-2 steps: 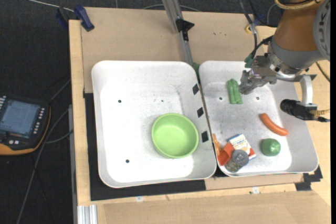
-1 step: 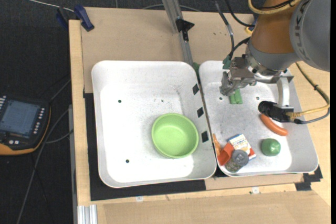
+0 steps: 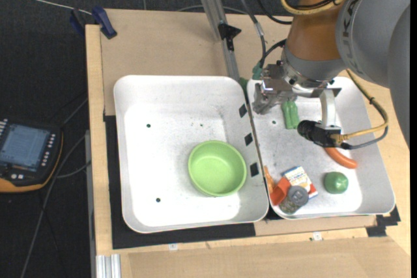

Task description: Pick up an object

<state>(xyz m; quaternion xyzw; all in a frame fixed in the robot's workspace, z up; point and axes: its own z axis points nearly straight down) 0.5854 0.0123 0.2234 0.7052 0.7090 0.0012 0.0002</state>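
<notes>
1. We saw broad bare floor in the left bin (image 3: pixel 140 107); a green bowl (image 3: pixel 217 168) sat near its front right.
2. In the right bin (image 3: pixel 381 195), a carrot (image 3: pixel 341 157), green ball (image 3: pixel 336 182) and small box (image 3: pixel 298 177) crowded the front.

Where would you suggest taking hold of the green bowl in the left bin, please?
Probably at the rim. The green bowl sits upright and open in the left bin, too wide to span, so one finger inside and one outside the wall looks best. Come straight down on its left edge, which has bare bin floor beside it; the right edge lies close to the bin's wall.
</notes>
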